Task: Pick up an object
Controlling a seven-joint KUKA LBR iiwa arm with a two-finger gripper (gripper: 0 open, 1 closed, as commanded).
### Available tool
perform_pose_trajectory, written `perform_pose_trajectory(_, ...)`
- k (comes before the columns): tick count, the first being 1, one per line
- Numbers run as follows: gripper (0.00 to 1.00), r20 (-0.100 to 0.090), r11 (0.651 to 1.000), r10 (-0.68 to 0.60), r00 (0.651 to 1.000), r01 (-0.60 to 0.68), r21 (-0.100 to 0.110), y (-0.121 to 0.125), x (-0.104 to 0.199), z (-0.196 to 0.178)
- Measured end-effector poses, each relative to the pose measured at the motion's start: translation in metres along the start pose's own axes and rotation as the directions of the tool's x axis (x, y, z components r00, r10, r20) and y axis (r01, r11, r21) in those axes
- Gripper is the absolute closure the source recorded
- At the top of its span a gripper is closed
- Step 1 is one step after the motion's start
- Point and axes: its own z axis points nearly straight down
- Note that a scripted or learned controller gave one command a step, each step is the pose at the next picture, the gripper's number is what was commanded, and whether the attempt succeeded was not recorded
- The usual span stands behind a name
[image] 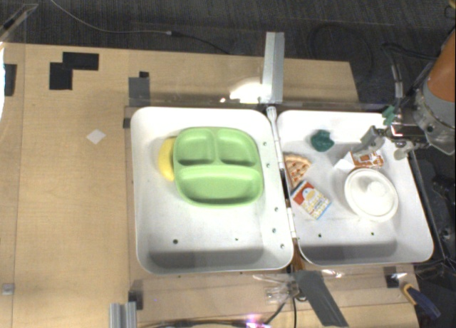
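Nearest us, one gripper [375,136] hangs over the right bin [420,237]; we cannot tell its finger spacing. Below: one small packet [368,159], one white bowl [371,192], one carton [311,200] lying diagonally, one pizza slice [296,167], one teal lump [322,140]. Left bin [146,227]: one green tray [216,165], one banana [166,159].

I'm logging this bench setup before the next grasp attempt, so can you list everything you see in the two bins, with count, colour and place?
Left bin: one, white, left half of the bench.
Right bin: one, white, beside it on the right.
Divided plate: one, green, middle of the left bin.
Yellow item: one, partly hidden at the plate's left edge.
Teal object: one, small, back of the right bin.
Pizza slice: one, orange-red, left side of the right bin.
Small packet: one, red and white, in front of the pizza slice.
Round bowl: one, white, right part of the right bin.
Small card: one, orange-white, behind the bowl.
Gripper: one, grey, over the right bin's back right.
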Motion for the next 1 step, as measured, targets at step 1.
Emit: perform_pose_trajectory(1,0.00,0.000,1.000,0.000,1.000,0.000,0.000,0.0000,0.0000,0.0000)
